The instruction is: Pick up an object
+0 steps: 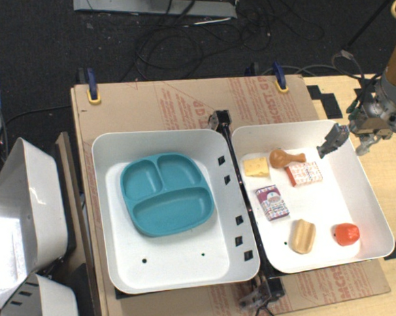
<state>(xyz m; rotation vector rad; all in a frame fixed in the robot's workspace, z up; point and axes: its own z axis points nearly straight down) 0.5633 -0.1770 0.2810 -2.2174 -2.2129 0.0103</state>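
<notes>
The right bin (371, 195) holds several small items: a yellow cheese wedge (257, 167), a brown drumstick (285, 158), a red-and-white carton (304, 173), a purple carton (272, 202), a tan bread roll (302, 236) and a red tomato (346, 233). My gripper (347, 142) hangs over the bin's upper right corner, to the right of the red-and-white carton. Its fingers stand open with nothing between them.
The left bin (112, 195) holds a teal divided plate (166, 192). A black divider strip (238, 191) runs between the two bins. Both bins rest on a cardboard sheet (180, 101). White containers (22, 215) stand off the bench at the far left.
</notes>
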